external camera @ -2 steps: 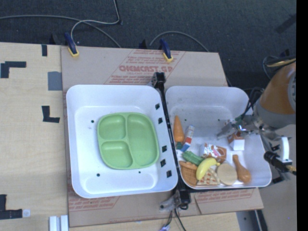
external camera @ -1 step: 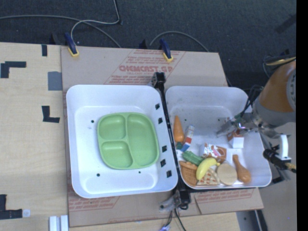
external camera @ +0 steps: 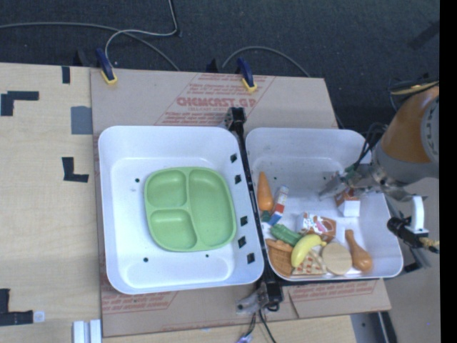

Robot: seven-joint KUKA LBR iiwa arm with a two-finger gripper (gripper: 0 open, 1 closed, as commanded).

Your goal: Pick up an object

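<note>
Left bin (external camera: pixel 114 191): green divided plate (external camera: pixel 190 209). Right bin (external camera: pixel 300 143): toy food heaped along the near edge, carrot (external camera: pixel 265 192) lying lengthwise. Claw (external camera: pixel 341 186) stands just right of and beyond the heap; whether it is wide or narrow cannot be told.

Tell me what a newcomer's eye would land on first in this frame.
First the green divided plate, sitting alone in the left bin. Then the heap of toy food along the near side of the right bin, a yellow banana on top, with the gripper over that bin's right part.
</note>
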